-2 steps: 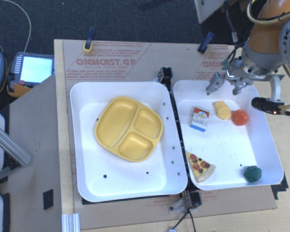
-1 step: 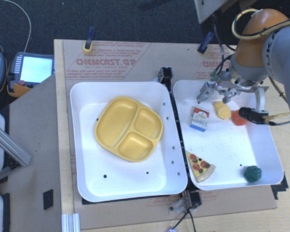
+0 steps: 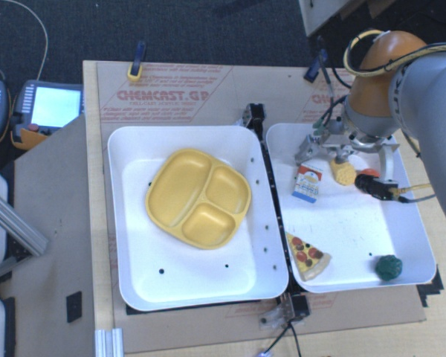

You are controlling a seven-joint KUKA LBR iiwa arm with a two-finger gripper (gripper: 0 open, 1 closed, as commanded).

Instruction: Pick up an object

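1. Since the end effector [image 3: 347,149] hangs low over the far part of the right bin [image 3: 357,222], the nearest candidate is the yellow toy [image 3: 345,173] just beneath and toward the camera from it
2. Whether its grasping parts stand apart or together I cannot tell; nothing visibly sits between them
3. Just left of the yellow toy lies the small carton [image 3: 307,183], its long axis running roughly near-to-far
4. Count in the right bin: one yellow toy, one carton, one pizza slice [image 3: 308,256], one green ball [image 3: 389,267]
5. Count in the left bin [image 3: 134,222]: one yellow divided plate [image 3: 198,198]
6. Bins on the desk [image 3: 171,95]: two
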